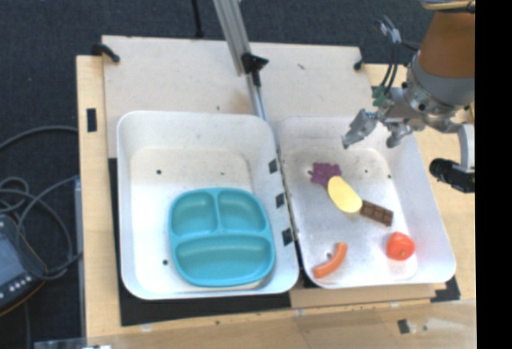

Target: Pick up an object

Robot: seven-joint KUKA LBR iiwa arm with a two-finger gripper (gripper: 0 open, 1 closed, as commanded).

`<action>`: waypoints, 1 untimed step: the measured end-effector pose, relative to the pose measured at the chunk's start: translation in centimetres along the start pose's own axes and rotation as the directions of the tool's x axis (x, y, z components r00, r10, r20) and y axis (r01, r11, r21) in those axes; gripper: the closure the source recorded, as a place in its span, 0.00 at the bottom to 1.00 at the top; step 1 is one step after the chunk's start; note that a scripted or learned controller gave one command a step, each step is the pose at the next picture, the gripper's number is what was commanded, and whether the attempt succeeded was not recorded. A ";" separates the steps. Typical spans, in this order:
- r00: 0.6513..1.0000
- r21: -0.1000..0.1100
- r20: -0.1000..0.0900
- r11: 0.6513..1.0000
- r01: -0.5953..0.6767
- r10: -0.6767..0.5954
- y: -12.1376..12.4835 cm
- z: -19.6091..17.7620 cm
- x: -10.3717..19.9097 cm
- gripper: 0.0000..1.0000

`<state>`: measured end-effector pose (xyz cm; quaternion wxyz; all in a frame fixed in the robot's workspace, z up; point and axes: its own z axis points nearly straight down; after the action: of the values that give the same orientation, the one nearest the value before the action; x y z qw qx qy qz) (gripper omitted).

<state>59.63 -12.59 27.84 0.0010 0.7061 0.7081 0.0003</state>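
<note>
We see the gripper (378,131) hanging over the far edge of the right bin (424,203), fingers spread and empty. A descent from here could strike the rim, or nudge the yellow piece (344,195) touching the brown bar (376,214). We count one purple piece (324,173), one orange sausage (330,259), one red ball (400,246), and one blue tray (220,247) in the left bin (136,179).

The grey arm's claw (376,131) is hanging open-fingered over the far edge of the right shallow white bin (424,211), holding nothing. In that bin a purple piece (323,173), a yellow oval (345,195), a brown bar (376,214), an orange carrot-like stick (330,259) and a red ball (400,246) are lying. A teal divided plastic tray (222,236) is sitting in the left white bin (152,155) on the tan worktop (168,75).
</note>
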 end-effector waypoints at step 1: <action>1.000 0.000 -0.001 1.000 -0.001 0.001 0.0 0.0 0.0 0.00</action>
<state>59.63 -12.60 27.84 0.0007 0.7065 0.7077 0.0005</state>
